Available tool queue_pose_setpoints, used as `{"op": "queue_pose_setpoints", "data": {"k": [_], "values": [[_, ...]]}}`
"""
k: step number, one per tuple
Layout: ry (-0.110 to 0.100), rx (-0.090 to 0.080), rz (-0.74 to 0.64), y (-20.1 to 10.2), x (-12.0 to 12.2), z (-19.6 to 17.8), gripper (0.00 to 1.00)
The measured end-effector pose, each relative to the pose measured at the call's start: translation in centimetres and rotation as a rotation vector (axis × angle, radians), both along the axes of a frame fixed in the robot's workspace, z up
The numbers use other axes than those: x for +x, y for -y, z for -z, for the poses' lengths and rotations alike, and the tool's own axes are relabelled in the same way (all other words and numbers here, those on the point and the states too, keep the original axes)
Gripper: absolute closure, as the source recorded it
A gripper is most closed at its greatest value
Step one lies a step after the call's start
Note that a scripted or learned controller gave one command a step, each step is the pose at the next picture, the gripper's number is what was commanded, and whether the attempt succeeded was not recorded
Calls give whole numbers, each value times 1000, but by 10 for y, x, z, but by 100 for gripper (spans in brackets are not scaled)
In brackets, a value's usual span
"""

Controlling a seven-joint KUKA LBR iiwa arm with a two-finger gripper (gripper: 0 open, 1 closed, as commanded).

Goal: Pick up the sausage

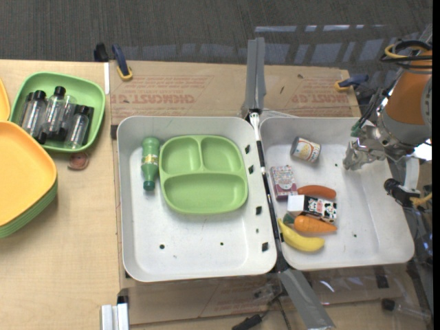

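Hovering near the right bin's (pixel 385 249) far right corner, my gripper (pixel 359 155) hangs over bare white floor with nothing between its fingers; whether they stand wide or narrow I cannot tell from this slant. Taking the banana (pixel 301 238) as my landmark, the sausage (pixel 317 192) lies just beyond it, toward the far wall, with a small black-and-white carton (pixel 316 208) and a carrot (pixel 315 224) packed between the two. A pink packet (pixel 283 181) sits just beside the sausage's left end, and a small can (pixel 306 149) rests farther off, toward the far wall.

I judge the sausage light, smooth and probably a little slick, rounded enough to roll or squirt out of a poor pinch. Its long axis runs roughly left to right across the bin. I would take it at mid-length, fingers straddling it across the short way, minding the carton crowding its near side.
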State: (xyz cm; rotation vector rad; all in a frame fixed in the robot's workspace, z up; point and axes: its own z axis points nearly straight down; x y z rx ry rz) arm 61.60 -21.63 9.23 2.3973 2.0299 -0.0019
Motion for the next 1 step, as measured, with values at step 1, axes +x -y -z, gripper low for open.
{"op": "queue_pose_setpoints", "data": {"k": [1], "values": [[1, 0, 83, -15, 43, -38, 100]]}}
